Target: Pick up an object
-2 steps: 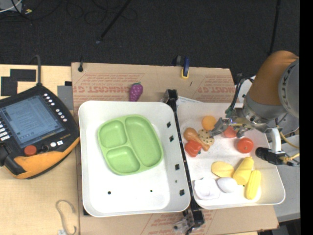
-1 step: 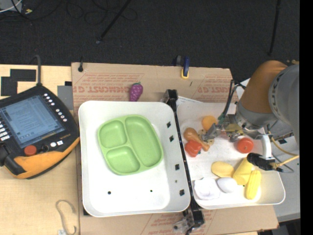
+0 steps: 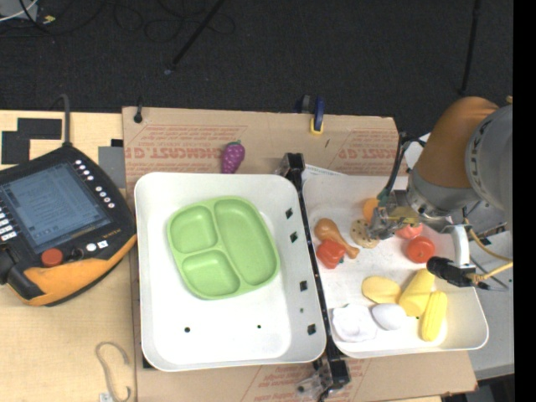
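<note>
bench (image 3: 50, 342), two white bins (image 3: 159, 325), teach pendant (image 3: 59, 216), purple grapes (image 3: 233, 156)

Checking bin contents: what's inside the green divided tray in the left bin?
The green divided tray in the left bin shows three compartments, all bare green with no objects in them. Whatever lies beneath the tray is covered. The toy food sits in the right bin.

The arm (image 3: 494, 162) is a rounded grey casing with a broad orange band above the wrist. Thin cables run beside it. Its small pincer (image 3: 381, 224) is dark metal.
</note>
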